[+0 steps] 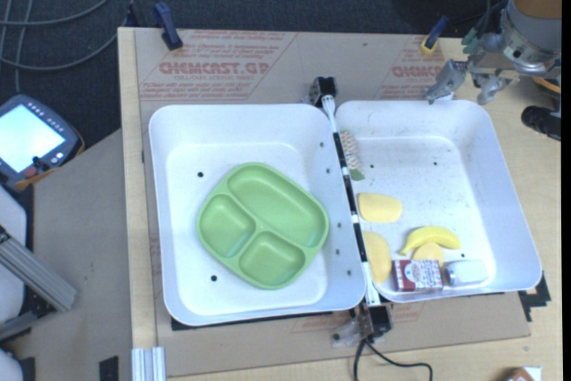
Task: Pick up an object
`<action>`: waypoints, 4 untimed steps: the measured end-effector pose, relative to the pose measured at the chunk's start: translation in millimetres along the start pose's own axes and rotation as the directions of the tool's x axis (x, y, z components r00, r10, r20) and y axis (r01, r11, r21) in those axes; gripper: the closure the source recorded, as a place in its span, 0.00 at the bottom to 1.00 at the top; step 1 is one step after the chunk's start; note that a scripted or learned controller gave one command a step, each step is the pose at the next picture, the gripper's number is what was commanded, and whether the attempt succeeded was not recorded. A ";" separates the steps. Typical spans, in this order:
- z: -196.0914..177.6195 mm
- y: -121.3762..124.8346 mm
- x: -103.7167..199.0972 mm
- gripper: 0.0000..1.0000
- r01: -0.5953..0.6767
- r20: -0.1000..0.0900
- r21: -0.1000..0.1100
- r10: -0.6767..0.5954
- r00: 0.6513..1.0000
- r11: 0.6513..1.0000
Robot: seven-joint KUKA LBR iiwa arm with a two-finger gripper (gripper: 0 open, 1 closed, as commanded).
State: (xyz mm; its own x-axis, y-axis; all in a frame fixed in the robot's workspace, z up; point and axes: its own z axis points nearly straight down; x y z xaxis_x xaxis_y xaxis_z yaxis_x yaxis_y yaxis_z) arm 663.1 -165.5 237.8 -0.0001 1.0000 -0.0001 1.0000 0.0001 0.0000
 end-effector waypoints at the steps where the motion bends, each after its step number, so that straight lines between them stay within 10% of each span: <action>1: 67.4 -96.9 4.8 0.00 -0.001 0.000 0.002 0.001 1.000 1.000; 2: 70.6 -160.8 -20.1 0.00 -0.001 0.000 0.001 0.001 1.000 1.000; 3: 151.6 -183.4 68.2 0.00 0.000 0.000 -0.002 0.000 1.000 1.000; 4: 152.9 -183.4 73.7 0.00 -0.001 0.001 -0.002 0.001 1.000 1.000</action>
State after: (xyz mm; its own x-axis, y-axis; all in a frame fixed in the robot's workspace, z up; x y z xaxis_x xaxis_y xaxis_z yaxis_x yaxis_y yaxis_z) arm 479.7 -91.9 84.9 0.0009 1.0000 -0.0007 1.0000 -0.0009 0.0023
